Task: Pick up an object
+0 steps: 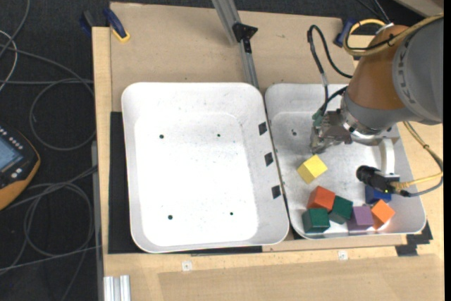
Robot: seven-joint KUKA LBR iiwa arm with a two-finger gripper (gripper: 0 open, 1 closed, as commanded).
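My gripper [323, 137] hangs just far of the yellow block [312, 169], jaw state unclear; descending off-centre risks nudging it away.

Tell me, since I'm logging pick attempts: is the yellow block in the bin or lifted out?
In the bin. The yellow block lies on the right white bin's floor, just below the gripper, not between its fingers.

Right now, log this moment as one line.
end effector: above yellow block, not touching | held: nothing seen | other blocks: right bin near corner | stage: pre-grasp
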